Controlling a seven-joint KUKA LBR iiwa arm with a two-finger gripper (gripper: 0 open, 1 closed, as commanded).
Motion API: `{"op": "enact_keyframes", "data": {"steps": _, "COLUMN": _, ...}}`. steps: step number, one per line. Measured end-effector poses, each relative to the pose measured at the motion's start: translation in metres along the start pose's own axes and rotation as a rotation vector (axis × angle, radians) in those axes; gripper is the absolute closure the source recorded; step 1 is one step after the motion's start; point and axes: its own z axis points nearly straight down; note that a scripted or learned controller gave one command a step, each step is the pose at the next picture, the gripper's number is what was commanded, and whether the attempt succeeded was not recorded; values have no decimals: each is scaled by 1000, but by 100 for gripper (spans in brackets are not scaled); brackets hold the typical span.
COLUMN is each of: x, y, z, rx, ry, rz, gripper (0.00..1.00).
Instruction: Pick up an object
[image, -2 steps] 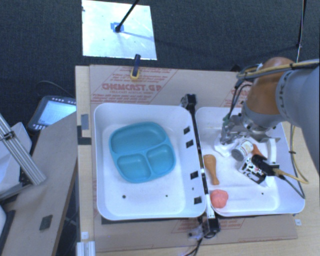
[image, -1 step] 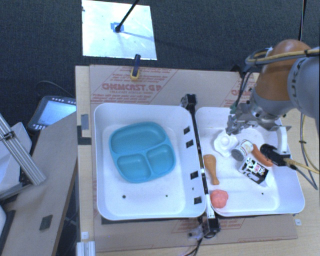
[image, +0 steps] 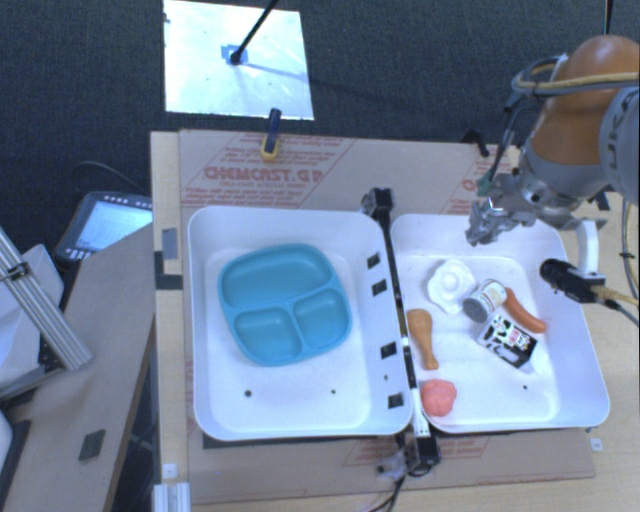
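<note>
The right bin (image: 560, 400) holds several small objects: a white fried-egg toy (image: 449, 281), a small grey-and-white can (image: 484, 300), an orange carrot-like piece (image: 525, 311), a black-and-white carton (image: 509, 339), a tan drumstick (image: 424, 337) and a pink lump (image: 438, 395). My gripper (image: 484, 224) hangs above the back edge of the right bin, behind and a little right of the egg. Nothing shows between its fingers.
The left bin (image: 215, 400) holds a blue divided plate (image: 285, 303). A black hinge strip (image: 392, 320) runs between the bins. A cardboard sheet (image: 300, 165) lies under both, with a yellow clip (image: 270, 147) at its back edge. A tablet (image: 102, 228) sits at the left.
</note>
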Motion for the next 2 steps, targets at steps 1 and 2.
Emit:
{"op": "enact_keyframes", "data": {"steps": 1, "x": 0, "y": 2, "z": -38, "rx": 2, "ry": 1, "rz": 0, "gripper": 100}}
{"op": "enact_keyframes", "data": {"steps": 2, "x": 49, "y": 16, "z": -23, "rx": 5, "ry": 2, "rz": -4, "gripper": 100}}
